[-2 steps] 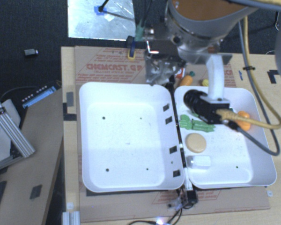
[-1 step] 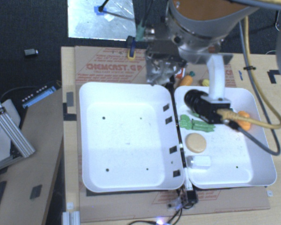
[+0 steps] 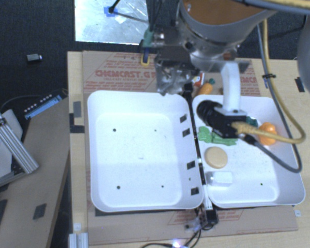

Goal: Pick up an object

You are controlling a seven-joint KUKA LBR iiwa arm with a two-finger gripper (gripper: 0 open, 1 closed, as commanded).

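End effector (image 3: 171, 82) above left bin's (image 3: 101, 138) far edge

Light is bright and even from overhead, washing the left white bin (image 3: 139, 149) nearly featureless, with only a soft shadow under its rim toward six o'clock. At twelve o'clock a floor patch (image 3: 111, 12) glares pale against dark surroundings. The arm's orange band (image 3: 222, 6) at one o'clock is close and soft-focused; the overall picture is slightly grainy.
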